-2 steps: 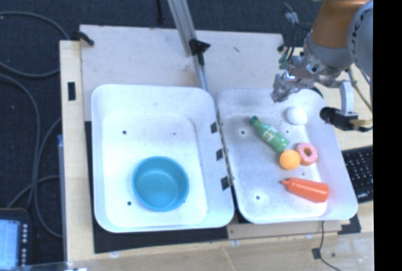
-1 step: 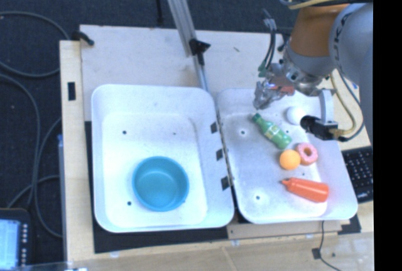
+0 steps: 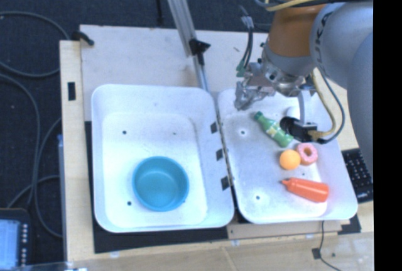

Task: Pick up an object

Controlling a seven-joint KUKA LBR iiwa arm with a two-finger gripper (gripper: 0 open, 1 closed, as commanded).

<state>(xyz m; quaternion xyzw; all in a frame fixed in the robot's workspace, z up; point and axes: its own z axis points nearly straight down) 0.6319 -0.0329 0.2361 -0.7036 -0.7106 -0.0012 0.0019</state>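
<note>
Bottle (image 3: 274,129), green with yellow label, lying flat.

bowl (image 3: 161,183) in left bin (image 3: 113,106), carrot (image 3: 306,188) in right bin (image 3: 251,163)

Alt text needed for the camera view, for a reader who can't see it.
A grey and orange robot arm holds its gripper over the top left corner of the right bin, which holds a green bottle, an orange ball, a pink donut and a carrot. The left bin holds a blue bowl.
</note>
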